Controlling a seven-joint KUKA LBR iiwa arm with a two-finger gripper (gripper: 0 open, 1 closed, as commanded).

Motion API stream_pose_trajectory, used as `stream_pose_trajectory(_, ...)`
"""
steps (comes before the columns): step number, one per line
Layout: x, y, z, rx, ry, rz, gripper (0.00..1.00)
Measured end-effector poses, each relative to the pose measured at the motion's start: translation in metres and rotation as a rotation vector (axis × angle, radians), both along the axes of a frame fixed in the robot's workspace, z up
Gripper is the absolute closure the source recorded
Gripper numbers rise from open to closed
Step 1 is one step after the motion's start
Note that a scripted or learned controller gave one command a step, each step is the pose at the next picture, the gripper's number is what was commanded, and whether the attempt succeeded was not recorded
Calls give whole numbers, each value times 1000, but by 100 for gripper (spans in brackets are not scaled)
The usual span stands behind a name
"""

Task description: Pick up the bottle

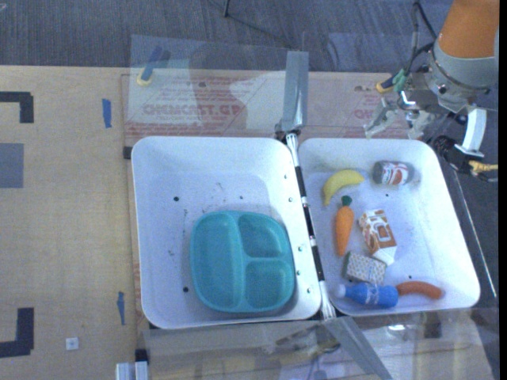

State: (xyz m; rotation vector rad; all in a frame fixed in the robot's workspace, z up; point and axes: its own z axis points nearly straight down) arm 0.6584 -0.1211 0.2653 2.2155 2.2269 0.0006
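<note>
One bottle (371,294) lying at bin (451,212) front edge; gripper (388,117) blurred.

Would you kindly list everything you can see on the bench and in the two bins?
Bins: 2, white, side by side on the bench.
Divided plate: 1, teal, left bin.
Banana: 1, yellow, right bin, upper left.
Can: 1, silver with red, on its side, right bin top.
Carrot: 1, orange, below the banana.
Carton: 1, orange and white, right bin centre.
Sponge-like block: 1, speckled beige, below the carton.
Bottle: 1, blue, lying along the bottom edge.
Sausage: 1, orange-red, right of the bottle.
Arm: 1, grey and orange, upper right.
Claw: 1, above the right bin's top edge.
</note>
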Motion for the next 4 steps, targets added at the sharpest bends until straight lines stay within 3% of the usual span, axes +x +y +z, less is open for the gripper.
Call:
stream_pose_trajectory(1, -48, 84, -60, 0, 0, -54, 0)
stream_pose_trajectory(2, -63, 168, -80, 1, 2, 102, 0)
stream_pose_trajectory(3, -77, 265, -116, 0, 4, -13, 0)
stream_pose_trajectory(4, -180, 263, -145, -1, 7, -277, 0)
